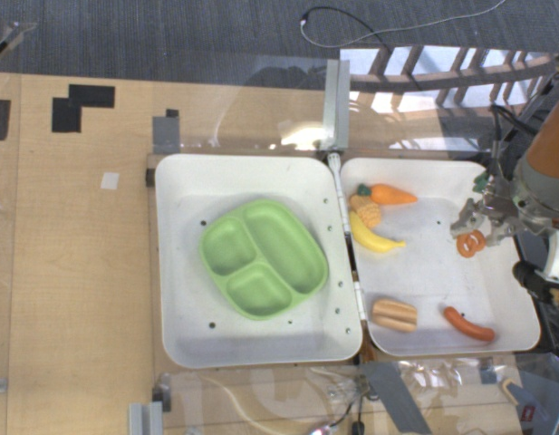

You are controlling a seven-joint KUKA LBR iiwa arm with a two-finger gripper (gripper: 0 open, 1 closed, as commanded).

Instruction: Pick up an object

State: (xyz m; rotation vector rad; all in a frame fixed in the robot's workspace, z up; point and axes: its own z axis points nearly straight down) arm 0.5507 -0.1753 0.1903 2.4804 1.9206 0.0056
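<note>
Orange pretzel: I'm seeing it lying at the right bin's right side, directly at the gripper.
Gripper: it's hanging over the pretzel; I can't tell how wide it is set.
Step in hand: I'm judging this a descent; I'd be centring on the pretzel before closing.
Neighbours: sausage, hot dog, banana, corn and carrot are lying well apart.
Left bin: green plate is resting inside.
Unclear: contact with the pretzel; the arm's body is running off frame.
</note>
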